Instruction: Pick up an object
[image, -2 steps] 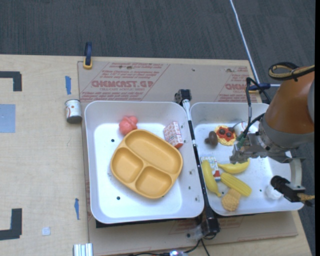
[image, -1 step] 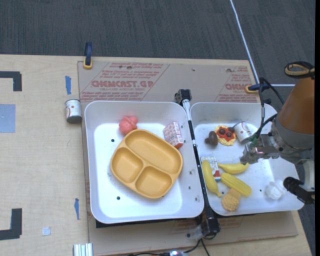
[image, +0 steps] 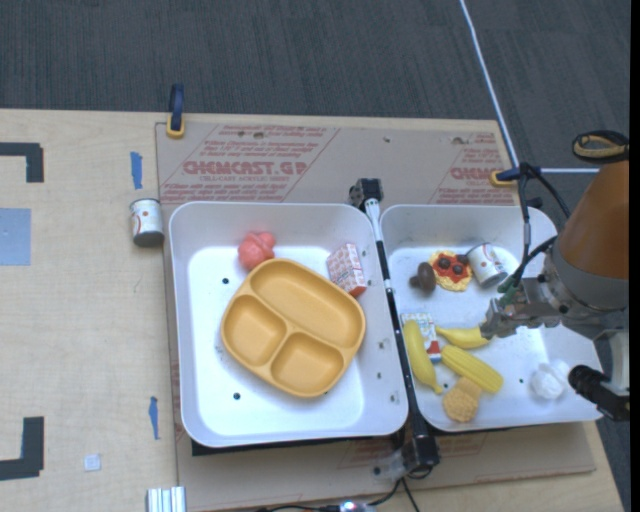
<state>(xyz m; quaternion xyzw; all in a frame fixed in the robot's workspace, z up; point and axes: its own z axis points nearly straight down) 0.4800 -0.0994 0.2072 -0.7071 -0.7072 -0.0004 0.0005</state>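
From the overhead camera, you see the tool (image: 497, 322) low in the right bin (image: 520, 410), at the tip of a banana (image: 462, 337). Whether it's apart or clamped, you cannot tell; nothing looks lifted yet.

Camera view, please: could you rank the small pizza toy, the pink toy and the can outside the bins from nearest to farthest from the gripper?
Measured from the gripper, over the right bin:
1. Small pizza toy, same bin, just up-left of it.
2. Pink toy, left bin, above the yellow divided plate.
3. Can, on the bench left of both bins.
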